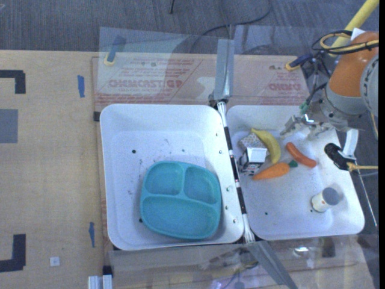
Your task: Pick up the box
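The box (253, 151) sits at 9 o'clock in the right bin (352, 221), touching the banana (269, 143), so the gripper (299, 124), its 2 fingers spread with nothing between them, should drop straight over it.

Teal divided plate (180, 200) in the left bin (114, 125); banana (269, 143), carrot (271, 171), small cup (319, 203) in the right bin (301, 221).

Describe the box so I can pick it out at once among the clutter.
Look in the right-hand bin, at its left wall. The box sits there, touching the yellow banana and above the carrot. It is the only angular, white-and-grey item; its neighbours are rounded and brightly coloured.
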`<move>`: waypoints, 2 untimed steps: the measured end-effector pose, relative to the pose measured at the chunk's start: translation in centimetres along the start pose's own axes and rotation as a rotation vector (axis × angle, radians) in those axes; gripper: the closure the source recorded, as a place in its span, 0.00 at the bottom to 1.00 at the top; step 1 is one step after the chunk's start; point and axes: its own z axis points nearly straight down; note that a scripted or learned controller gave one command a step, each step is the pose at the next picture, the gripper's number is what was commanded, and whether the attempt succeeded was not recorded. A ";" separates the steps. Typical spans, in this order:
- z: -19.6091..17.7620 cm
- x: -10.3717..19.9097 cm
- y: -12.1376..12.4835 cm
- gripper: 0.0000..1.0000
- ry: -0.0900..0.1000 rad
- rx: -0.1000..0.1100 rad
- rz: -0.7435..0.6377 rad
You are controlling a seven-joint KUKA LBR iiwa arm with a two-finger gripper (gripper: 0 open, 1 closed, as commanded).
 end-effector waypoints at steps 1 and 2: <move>0.2 7.4 -1.5 0.00 -0.012 -0.005 -0.010; 0.1 10.0 -12.2 0.00 -0.012 -0.009 0.053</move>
